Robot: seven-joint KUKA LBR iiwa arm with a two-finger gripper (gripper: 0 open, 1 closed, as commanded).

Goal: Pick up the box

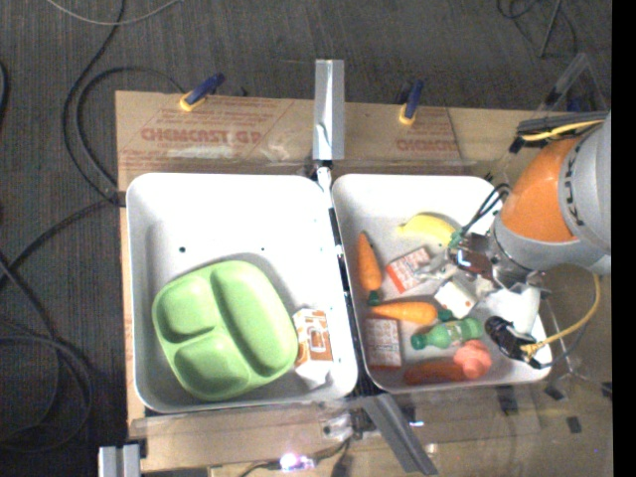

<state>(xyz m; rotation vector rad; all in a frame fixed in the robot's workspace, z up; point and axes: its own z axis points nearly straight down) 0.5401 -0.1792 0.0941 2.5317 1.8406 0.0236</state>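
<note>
Two carrots (pixel 370 262), one banana (pixel 429 229), one green bottle (pixel 445 335) crowd the right bin (pixel 412 189); one box (pixel 314 336) leans at the left bin's (pixel 199 192) near-right edge. Claw (pixel 459 264) state: cannot tell.

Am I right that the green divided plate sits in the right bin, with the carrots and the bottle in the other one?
Not quite. The camera view shows the green divided plate in the left bin. The carrots and the green bottle are indeed in the other one, the right bin.

A cardboard-topped bench (pixel 149 137) bears two white bins (pixel 139 266) (pixel 417 189) side by side.
</note>
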